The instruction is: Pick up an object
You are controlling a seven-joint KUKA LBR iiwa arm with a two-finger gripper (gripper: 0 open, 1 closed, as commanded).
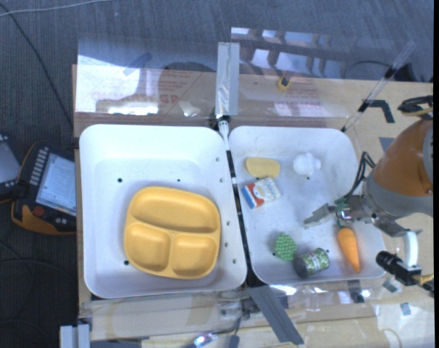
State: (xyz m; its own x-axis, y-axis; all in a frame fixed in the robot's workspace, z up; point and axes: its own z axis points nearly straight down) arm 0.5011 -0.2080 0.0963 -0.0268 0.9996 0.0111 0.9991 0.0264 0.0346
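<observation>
Nothing has been lifted: the pincer [340, 214] hangs open, nothing held, just above the carrot [348, 247]; closing and raising remain.

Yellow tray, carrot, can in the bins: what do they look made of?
Tray: likely moulded plastic, smooth and matte; even yellow colour, soft rounded compartment ridges.
Carrot: probably a plastic toy; flat uniform orange, faint sheen.
Can: looks like metal with a printed label; bright silvery glints on its end, dark green wrap. Too small to be sure.
</observation>
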